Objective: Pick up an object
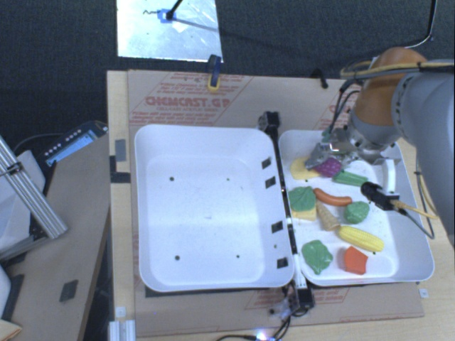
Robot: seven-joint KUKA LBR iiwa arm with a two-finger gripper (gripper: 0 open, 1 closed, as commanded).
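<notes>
Gripper [321, 153] of the grey arm sits low in the right bin [416, 261], directly over a purple toy [328, 167] and yellow piece [299, 168]. Whether it grasps anything cannot be told. Other toy foods lie nearby.

Even bright light, soft focus, mild glare.

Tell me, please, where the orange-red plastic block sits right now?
The orange-red plastic block lies in the right white bin, near its front edge, between the green leafy toy to its left and the yellow corn cob just behind it.
</notes>
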